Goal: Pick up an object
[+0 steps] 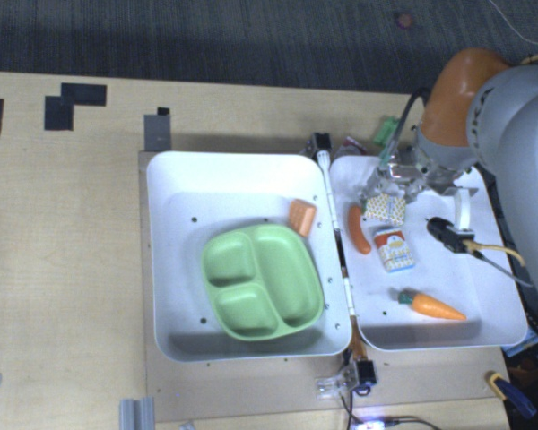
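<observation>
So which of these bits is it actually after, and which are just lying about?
Likely in play, in the right bin by the claw: patterned packet, sausage, small box, carrot.
Just lying about, left bin: green plate, orange block.

No text, number or brand that we can read.

- Small carton point(395, 250), right bin point(498, 328): red and white print on its face, and any lettering is too small for us to make out.
- Checked packet point(384, 209), just beyond the carton: pale pattern, no letters we can tell.
- Black patches point(74, 102) on the bench point(63, 285): plain blocks, no characters.
</observation>
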`<action>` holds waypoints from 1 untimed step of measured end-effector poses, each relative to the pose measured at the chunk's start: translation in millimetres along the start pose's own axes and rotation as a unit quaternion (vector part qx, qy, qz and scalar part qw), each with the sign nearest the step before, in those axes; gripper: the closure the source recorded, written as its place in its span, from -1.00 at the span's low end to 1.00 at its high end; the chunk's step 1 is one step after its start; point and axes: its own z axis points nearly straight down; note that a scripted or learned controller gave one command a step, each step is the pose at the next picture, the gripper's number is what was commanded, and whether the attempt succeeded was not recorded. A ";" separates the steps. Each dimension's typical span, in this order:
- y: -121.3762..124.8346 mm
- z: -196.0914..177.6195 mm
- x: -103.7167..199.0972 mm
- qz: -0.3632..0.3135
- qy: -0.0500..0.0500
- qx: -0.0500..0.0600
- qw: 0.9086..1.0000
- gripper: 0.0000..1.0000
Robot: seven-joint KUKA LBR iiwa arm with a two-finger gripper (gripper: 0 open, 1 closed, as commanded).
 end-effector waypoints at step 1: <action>-68.4 -88.9 83.8 0.002 0.001 0.004 1.000 1.00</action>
